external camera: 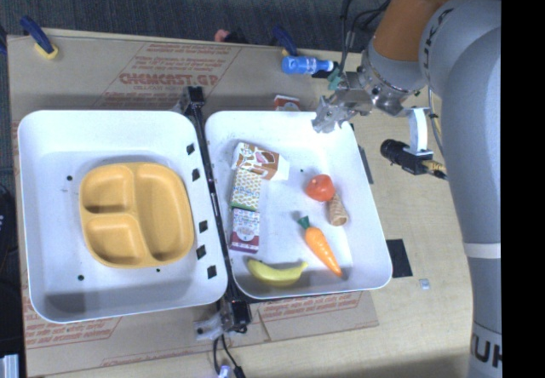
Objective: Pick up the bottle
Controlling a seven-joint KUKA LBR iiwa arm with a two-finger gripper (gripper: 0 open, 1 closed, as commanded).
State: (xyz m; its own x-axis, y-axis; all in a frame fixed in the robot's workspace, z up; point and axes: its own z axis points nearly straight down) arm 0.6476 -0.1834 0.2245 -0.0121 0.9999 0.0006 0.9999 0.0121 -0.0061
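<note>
The bottle (305,65), blue with a white cap end, lies on its side on the cardboard sheet (170,70) outside both bins, just beyond the far rim of the right bin (368,197). Open cardboard runs to its left; to its right the arm's wrist crowds close.

The end effector (329,117) hangs over the right bin's far right corner, near the bottle but apart from it. Nothing is seen between its fingers; whether they stand open or closed I cannot tell from here.

Inside the right bin: a carton (255,163) and two flat packets (245,210) along the left wall, a tomato (320,187) and a brown cone-shaped piece (337,210) just beside it, a carrot (322,250), and a banana (274,271) at the near rim. The centre floor is bare.

The left bin (43,223) holds a yellow divided tray (136,214), with clear margin all round. Blue clamps (38,36) pin the cardboard's far edge to the table (426,283).
</note>
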